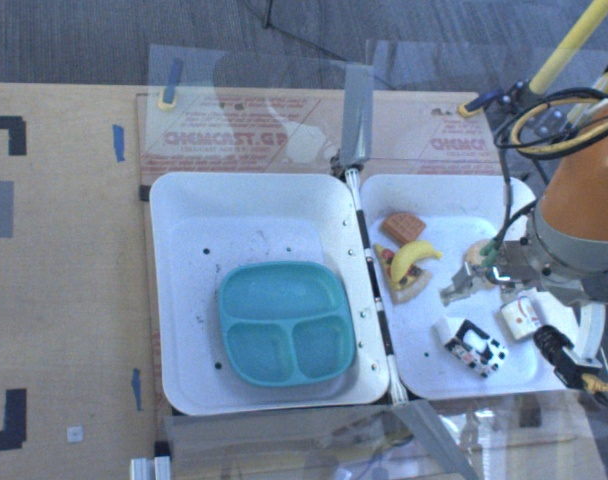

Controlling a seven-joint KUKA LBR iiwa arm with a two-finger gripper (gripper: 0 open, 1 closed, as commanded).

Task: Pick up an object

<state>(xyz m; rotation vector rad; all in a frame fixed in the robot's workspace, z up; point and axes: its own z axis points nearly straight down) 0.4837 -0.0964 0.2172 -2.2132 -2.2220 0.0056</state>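
The hand (pixel 468 281) hangs over the right bin (pixel 434 368), near its middle and toward the right side, with the grey arm and its orange band (pixel 584 193) reaching in from the right. Its fingers (pixel 456 290) look spread apart with nothing between them, though they are small and partly blurred. Just left of the hand lies a banana (pixel 416 258), resting on a flat yellow and red piece (pixel 412 285) close to the divider between the bins. A brown waffle-like block (pixel 403 228) sits above the banana, toward the bin's far wall. Below the hand, near the front wall, lies a black-and-white toy (pixel 476 348), apart from the fingers. A small white box (pixel 520 318) with a red mark sits to the right of the hand, partly under the arm. Bare white floor shows between the banana, the toy and the hand, and the bin's front left corner is open. The left bin (pixel 184 218) holds a teal tray (pixel 284 323) with three compartments, set toward its front right, leaving bare floor along the far and left walls. Both bins sit on the desk (pixel 64 298), which bears blue tape marks (pixel 118 142) and black corner marks (pixel 8 133).
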